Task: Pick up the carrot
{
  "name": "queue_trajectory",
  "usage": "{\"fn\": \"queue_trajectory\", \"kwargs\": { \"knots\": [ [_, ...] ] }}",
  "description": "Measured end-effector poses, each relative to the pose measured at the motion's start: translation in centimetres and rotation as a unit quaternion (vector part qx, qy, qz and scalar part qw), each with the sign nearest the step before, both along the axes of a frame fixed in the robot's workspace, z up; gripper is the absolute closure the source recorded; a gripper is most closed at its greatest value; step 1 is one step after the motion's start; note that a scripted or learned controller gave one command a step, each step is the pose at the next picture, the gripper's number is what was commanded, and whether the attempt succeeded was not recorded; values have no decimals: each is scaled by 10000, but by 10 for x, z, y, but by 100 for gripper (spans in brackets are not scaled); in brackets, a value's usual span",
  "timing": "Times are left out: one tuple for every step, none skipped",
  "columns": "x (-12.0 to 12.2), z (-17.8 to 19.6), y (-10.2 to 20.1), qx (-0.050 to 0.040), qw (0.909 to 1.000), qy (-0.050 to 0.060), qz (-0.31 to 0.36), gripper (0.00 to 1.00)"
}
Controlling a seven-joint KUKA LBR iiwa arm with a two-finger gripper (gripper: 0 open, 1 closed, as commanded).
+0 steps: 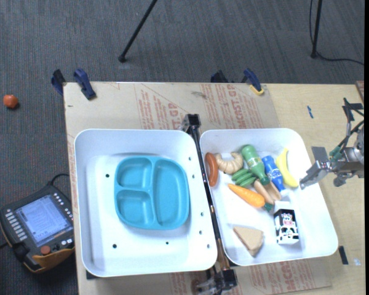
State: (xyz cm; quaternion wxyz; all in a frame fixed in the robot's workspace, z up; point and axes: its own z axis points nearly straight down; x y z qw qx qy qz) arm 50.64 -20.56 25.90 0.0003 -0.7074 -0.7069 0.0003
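The carrot is orange with a green stub at its lower right end. It lies slanted in the middle of the right bin, among other toy foods. My gripper hovers at the right bin's right rim, well to the right of the carrot and slightly farther back. It is apart from the carrot, with a banana and a blue can between them. Nothing shows in the gripper.
Around the carrot lie a green bottle, a croissant, a sausage, a bread wedge and a milk carton. The left bin holds a blue divided plate. A teach pendant sits on the floor at left.
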Motion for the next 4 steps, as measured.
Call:
{"fn": "queue_trajectory", "kwargs": {
  "knots": [
    [78, -46, 48, 6, 9990, 4, -451, 0],
    [30, -143, 85, 5, 9874, 19, -1581, 0],
    [27, -167, 112, -31, 9960, -52, -895, 0],
    [27, -158, 111, -29, 9957, -44, -922, 100]
  ]
}}
